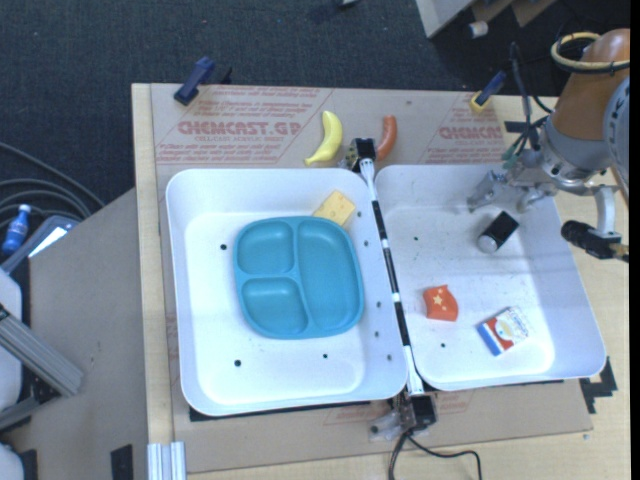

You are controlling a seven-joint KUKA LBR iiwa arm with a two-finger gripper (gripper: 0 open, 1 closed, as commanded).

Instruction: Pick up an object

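My gripper (510, 204) hangs over the far part of the right bin (560, 368), its grey fingers (482, 196) spread open with nothing between them. A short black cylinder (497, 231) lies on the bin floor just in front of the fingertips. Nearer the front of that bin lie a small red-orange block (441, 303) and a little blue, white and red box (503, 330). In the left bin (200, 368) a blue divided plate (298, 274) sits in the middle, with a yellow block (335, 208) at its far edge.
A toy banana (325, 138) and an orange sausage-shaped toy (386, 136) lie on the bench behind the bins. Blue clamps (195, 80) hold the board's far corners. A black divider rail (385, 268) runs between the bins. Cables lie at the left.
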